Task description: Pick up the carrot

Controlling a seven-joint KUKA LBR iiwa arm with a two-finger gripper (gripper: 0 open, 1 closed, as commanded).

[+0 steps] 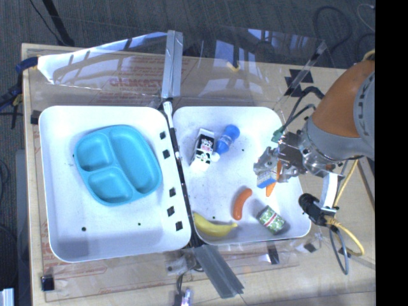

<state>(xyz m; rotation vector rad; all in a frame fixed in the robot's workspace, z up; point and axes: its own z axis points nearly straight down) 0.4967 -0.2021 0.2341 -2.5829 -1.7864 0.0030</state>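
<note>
The carrot [271, 185] is a small orange piece in the right part of the right bin [255, 116]. Its lower tip pokes out below my gripper [274, 171]. The grey fingers are closed around it, with orange showing between them. The upper part of the carrot is hidden by the fingers. I cannot tell whether the carrot touches the bin floor.
In the right bin lie an orange-red sausage [241, 203], a banana [213, 225], a green can [272, 220], a blue bottle [226, 138] and a black-and-white carton [204, 147]. The left bin [57, 234] holds a blue divided plate [116, 163].
</note>
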